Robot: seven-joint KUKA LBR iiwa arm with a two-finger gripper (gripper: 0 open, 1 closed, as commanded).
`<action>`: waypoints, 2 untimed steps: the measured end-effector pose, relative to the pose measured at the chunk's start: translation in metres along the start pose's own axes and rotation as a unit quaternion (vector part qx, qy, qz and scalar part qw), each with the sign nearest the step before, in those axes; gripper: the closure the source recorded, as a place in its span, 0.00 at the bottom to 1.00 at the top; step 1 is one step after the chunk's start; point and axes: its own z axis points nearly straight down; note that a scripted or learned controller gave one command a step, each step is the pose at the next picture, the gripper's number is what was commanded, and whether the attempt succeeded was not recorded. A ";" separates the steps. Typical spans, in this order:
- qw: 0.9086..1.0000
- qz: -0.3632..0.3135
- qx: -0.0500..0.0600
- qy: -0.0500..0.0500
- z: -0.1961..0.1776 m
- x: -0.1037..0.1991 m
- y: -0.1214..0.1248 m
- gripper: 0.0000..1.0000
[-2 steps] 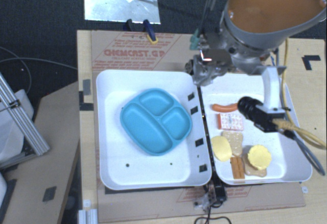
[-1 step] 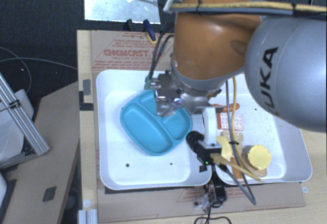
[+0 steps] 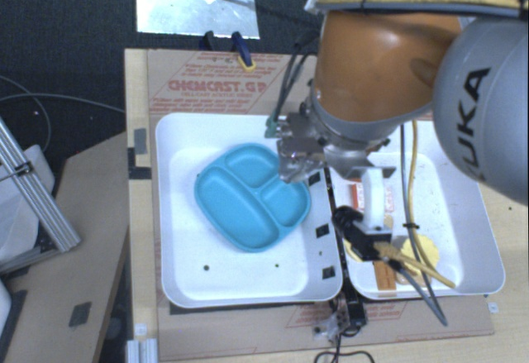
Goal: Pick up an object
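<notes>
Arm housing [image 3: 380, 55]: big orange-and-grey bulk closest to the lens, hanging over the seam between the two bins and hiding plenty beneath it.
Left bin [image 3: 240, 287]: white, shallow, carrying one thing, the blue tray.
Blue tray [image 3: 248, 200]: three-compartment plate, lying flat, centre to right of the left bin; its long axis runs on a slant from upper left down to lower right.
End effector [image 3: 291, 163]: metal tip pokes out under the housing and sits right at the tray's upper right rim, over the edge of the right-hand compartment.
Grip state: can't call it. The housing shades the tip, and whether it is apart or together is not readable.
Key relation: the tray spreads away down and to the left of the tip, so the nearest graspable part, by my read, is that right rim directly below.
Held or not: nothing visibly between the tip's parts; I judge the tray not yet lifted.
Right bin [image 3: 471, 212]: clutter here, a white and red packet [image 3: 376, 192], yellow pieces [image 3: 421, 250] and a dark tool near the front, all further right of the tip.
Table [image 3: 91, 188]: tan, off to the left.
</notes>
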 end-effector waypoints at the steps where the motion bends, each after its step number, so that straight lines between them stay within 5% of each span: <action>1: 1.000 0.001 0.007 -0.003 0.127 -0.042 0.018 1.00; 2: 1.000 -0.004 -0.009 0.004 -0.085 -0.015 0.001 1.00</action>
